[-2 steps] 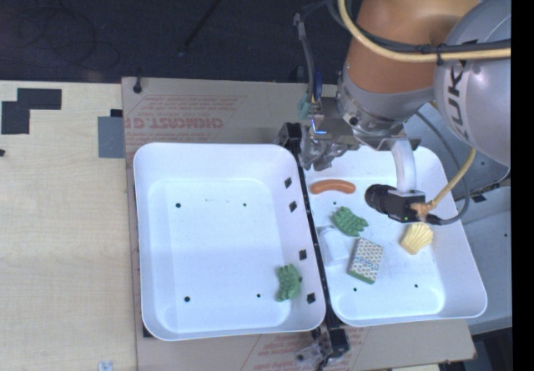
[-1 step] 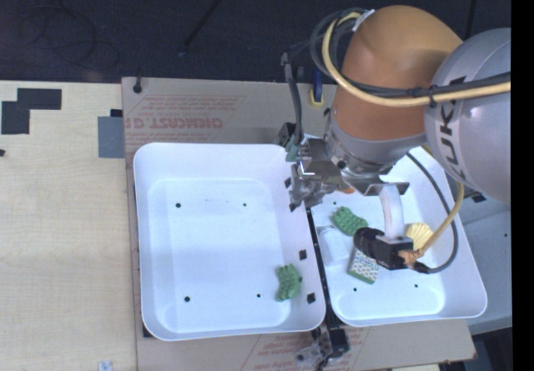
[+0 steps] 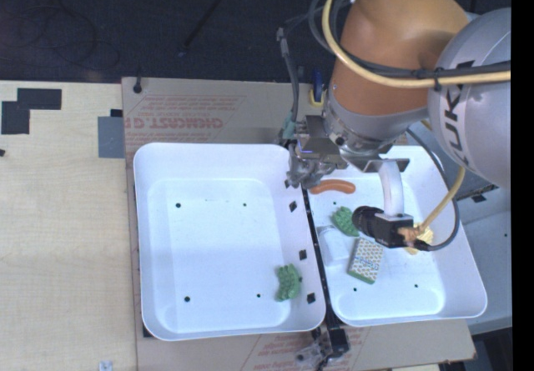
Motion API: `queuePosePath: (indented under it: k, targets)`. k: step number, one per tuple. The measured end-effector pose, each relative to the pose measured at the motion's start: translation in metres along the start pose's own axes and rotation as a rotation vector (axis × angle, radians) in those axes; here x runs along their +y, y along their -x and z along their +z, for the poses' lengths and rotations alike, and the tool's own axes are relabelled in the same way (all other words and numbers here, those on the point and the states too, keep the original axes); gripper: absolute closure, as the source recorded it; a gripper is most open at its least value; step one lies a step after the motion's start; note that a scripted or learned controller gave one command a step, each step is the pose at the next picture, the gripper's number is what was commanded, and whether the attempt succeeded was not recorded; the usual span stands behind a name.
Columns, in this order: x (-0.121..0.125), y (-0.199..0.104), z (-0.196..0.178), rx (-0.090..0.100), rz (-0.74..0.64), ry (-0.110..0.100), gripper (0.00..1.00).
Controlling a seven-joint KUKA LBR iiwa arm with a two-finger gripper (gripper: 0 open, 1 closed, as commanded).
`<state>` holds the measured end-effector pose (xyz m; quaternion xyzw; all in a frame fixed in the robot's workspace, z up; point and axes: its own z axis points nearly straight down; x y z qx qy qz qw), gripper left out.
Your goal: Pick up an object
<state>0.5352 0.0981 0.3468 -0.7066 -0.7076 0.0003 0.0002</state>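
My gripper (image 3: 304, 171) hangs under the orange wrist band, above the rim where the two bins meet, near their far end. Its fingers are dark and small here. An orange sausage-shaped piece (image 3: 335, 188) lies in the right bin (image 3: 450, 298) just to the gripper's right. A green lumpy object (image 3: 343, 220) sits below it. A patterned green and white packet (image 3: 365, 260) rests further toward the front. In the left bin (image 3: 167, 278) a second green lumpy object (image 3: 289, 281) lies near the front right corner.
A black cylinder (image 3: 380, 225) with a yellow cable end hangs off the arm over the right bin. The bins stand on a brown cardboard sheet (image 3: 200, 115). A light wooden bench (image 3: 58, 236) stretches to the left.
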Motion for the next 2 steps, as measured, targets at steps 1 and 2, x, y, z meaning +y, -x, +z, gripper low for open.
queuePosePath:
  k: [1, 2]
  targets:
    - [-0.032, -0.062, -0.046, 0.002, -0.005, 0.001, 1.0]
    - [-0.01, 0.004, 0.004, -0.003, 0.007, -0.006, 1.0]
